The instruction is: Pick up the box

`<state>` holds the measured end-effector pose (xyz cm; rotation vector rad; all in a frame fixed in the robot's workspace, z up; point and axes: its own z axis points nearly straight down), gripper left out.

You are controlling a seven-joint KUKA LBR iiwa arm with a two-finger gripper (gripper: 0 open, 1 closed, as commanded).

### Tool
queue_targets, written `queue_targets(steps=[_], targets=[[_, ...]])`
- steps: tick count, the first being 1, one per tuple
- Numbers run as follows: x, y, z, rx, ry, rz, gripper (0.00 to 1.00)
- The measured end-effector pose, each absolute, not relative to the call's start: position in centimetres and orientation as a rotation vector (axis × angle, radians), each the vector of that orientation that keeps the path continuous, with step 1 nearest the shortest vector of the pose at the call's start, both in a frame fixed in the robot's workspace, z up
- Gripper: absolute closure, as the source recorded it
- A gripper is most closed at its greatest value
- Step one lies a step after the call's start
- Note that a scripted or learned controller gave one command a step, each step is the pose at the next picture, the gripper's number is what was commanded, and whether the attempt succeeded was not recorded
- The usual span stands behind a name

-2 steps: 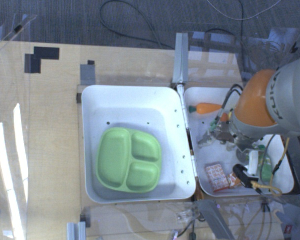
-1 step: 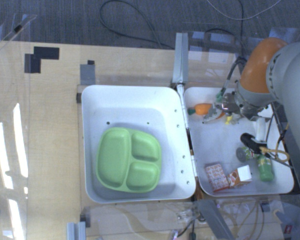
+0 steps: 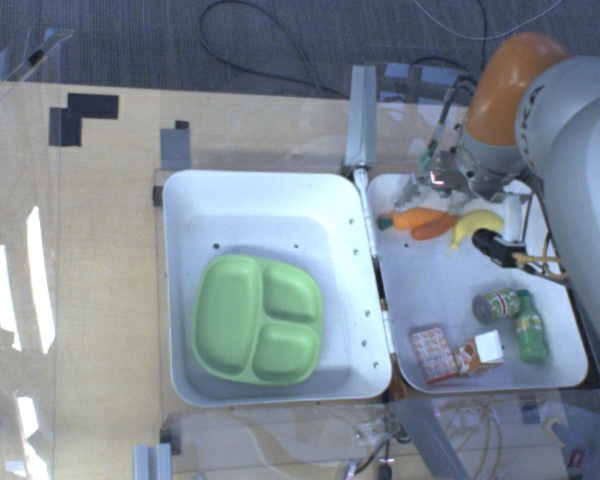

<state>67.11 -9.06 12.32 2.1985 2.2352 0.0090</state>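
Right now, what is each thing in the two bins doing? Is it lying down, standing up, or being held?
Green plastic divided plate: lying flat, right way up, in the left white bin.
Orange carrot: lying at the top of the right white bin.
Yellow banana: lying beside the carrot.
Small tin can: on its side.
Green bottle: lying down.
Small red and white box: lying flat, not held.
Gripper: above the carrot.

I see the grey arm (image 3: pixel 570 138) enter from the right, its orange band (image 3: pixel 505 83) above the wrist, which angles down and left, placing the gripper (image 3: pixel 432 180) low at the upper left corner of the right-hand bin (image 3: pixel 400 268).
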Motion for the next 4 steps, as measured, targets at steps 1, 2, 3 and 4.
queue_targets(steps=[1,2,3,4], targets=[[63.5,-18.7,10.2,2.122,2.292,0.036,0.00],[58.8,-15.9,8.8,2.112,2.318,0.009,0.00],[53.2,-8.8,8.9,2.123,2.306,0.014,0.00],[49.2,-8.6,9.0,2.341,2.076,0.020,0.00]])
